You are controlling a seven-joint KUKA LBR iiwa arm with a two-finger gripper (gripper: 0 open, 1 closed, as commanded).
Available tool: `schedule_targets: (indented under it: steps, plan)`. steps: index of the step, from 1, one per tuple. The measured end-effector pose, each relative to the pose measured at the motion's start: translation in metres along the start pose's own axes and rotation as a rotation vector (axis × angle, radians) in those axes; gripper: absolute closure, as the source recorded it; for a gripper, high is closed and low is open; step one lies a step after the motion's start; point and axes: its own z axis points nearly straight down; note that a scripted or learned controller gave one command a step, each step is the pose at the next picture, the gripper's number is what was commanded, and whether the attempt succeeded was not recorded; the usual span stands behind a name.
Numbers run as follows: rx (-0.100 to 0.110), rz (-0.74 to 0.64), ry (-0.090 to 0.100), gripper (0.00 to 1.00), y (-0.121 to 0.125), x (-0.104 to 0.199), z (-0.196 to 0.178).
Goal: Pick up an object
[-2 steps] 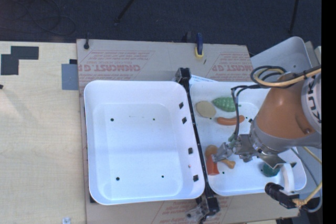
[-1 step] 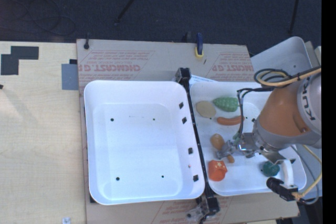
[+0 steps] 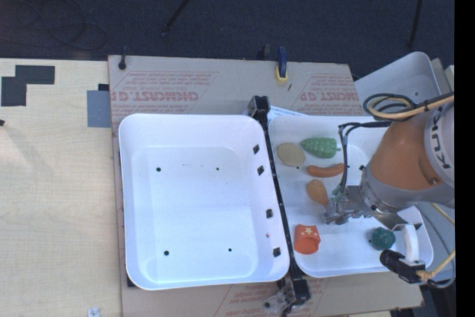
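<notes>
Two white bins [image 3: 137, 197]; six toy foods [image 3: 306, 238] lie in the right one.

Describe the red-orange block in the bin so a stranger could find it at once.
Start at the right-hand white bin, the one the grey and orange arm reaches into. Go to its near-left corner, beside the black divider between the bins: the red-orange block lies there, apart from the rest. It is the one chunky, squarish, red-orange piece; the orange carrot-like piece above it is paler and tapered.

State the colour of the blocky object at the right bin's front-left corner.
Orange-red block, seen in the camera view.
</notes>
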Motion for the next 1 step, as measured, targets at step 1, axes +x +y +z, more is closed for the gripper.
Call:
schedule_targets:
  steps: [1]
  plan:
    - [-0.014,-0.017,0.001,1.0,-0.0262,0.0667,-0.1363]
